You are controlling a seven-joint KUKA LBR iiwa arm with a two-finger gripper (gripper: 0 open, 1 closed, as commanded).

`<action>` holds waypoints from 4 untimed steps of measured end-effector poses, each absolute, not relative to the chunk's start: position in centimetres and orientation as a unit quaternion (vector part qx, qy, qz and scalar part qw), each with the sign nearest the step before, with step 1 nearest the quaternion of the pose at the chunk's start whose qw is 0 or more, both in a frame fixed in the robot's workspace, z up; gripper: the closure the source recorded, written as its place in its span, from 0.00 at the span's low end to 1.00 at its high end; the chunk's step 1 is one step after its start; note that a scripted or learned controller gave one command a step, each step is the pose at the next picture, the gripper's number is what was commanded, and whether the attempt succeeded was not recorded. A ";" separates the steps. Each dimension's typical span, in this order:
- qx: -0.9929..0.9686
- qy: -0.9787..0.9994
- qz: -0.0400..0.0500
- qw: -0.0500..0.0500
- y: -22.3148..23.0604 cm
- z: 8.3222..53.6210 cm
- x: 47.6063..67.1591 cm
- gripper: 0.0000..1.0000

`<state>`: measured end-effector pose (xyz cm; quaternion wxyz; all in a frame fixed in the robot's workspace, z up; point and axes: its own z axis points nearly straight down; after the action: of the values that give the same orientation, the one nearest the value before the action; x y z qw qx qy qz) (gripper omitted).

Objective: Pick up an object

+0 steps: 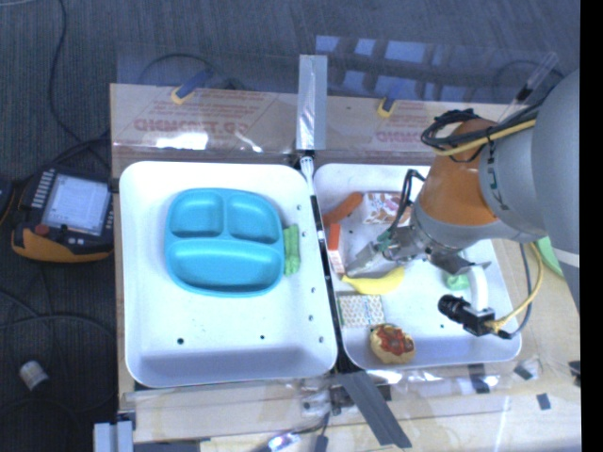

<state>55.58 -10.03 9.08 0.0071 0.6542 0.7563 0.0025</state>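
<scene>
My gripper (384,250) reaches down into the right bin (499,347), just above a yellow banana (375,282) near the bin's middle. An orange carrot-like piece (341,208) and a printed packet (382,205) lie behind it at the bin's far left. A tan waffle square (361,309) and a round bun with red topping (392,343) lie in front of it. A small green piece (459,278) and a white piece (480,285) rest to the gripper's right, partly under the arm.
The left bin (151,347) holds a blue divided plate (226,240) with a green piece (291,250) along its right side. The ridge between the bins (325,281) runs close to the gripper's left. A handheld device (66,215) lies on the floor at the left.
</scene>
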 end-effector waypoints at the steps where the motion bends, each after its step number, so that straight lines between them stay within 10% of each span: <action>1: 0.673 0.740 0.004 0.008 -10.1 9.1 51.8 0.00; 3: 0.626 0.779 -0.002 -0.002 -2.2 18.3 48.3 0.00; 4: 0.608 0.794 0.016 -0.002 -3.2 14.7 49.2 0.00</action>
<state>49.17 -3.19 14.70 -0.0021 0.6075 0.7941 0.0162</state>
